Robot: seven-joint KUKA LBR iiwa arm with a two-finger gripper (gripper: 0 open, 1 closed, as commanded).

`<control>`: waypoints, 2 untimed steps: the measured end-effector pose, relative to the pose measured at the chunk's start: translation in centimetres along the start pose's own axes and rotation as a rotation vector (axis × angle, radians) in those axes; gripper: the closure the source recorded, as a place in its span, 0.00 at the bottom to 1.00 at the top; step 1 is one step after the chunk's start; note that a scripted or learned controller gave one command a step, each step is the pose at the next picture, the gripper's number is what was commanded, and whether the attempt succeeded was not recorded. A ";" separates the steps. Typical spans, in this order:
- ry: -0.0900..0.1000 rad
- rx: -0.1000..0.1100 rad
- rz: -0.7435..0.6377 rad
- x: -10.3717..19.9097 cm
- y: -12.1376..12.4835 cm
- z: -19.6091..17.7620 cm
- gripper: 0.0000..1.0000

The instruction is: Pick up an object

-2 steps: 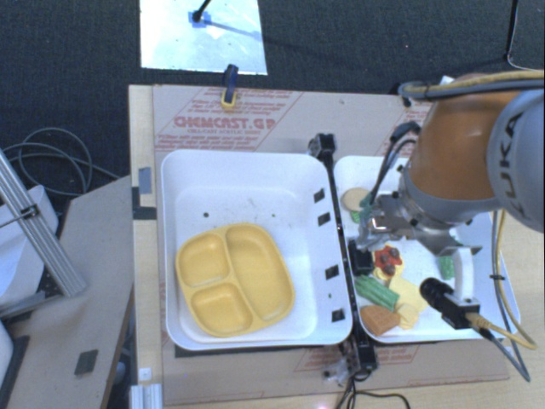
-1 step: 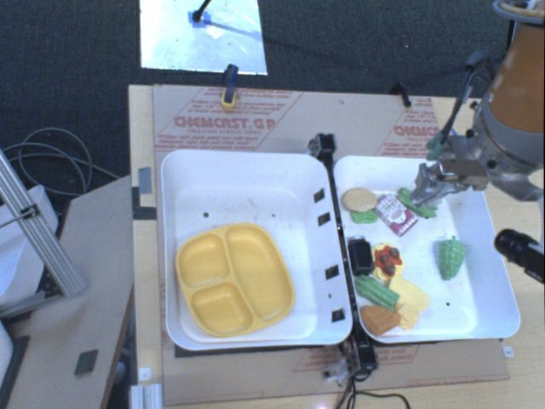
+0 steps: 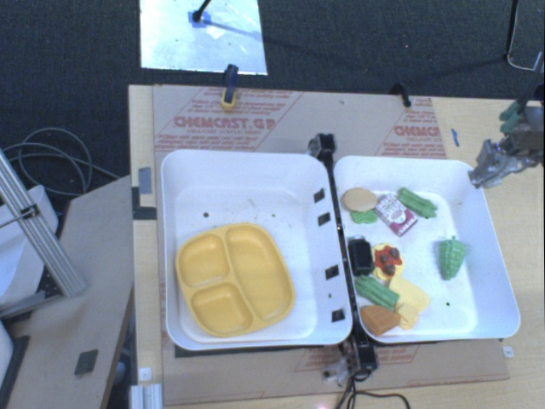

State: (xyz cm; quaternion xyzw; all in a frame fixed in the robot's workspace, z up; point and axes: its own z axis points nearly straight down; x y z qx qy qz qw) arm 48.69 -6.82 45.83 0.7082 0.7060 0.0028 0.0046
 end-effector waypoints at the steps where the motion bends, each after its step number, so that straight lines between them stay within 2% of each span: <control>1: 0.004 0.021 -0.012 7.2 -0.3 15.2 1.00; 2: 0.004 0.017 -0.014 14.8 -0.4 23.4 1.00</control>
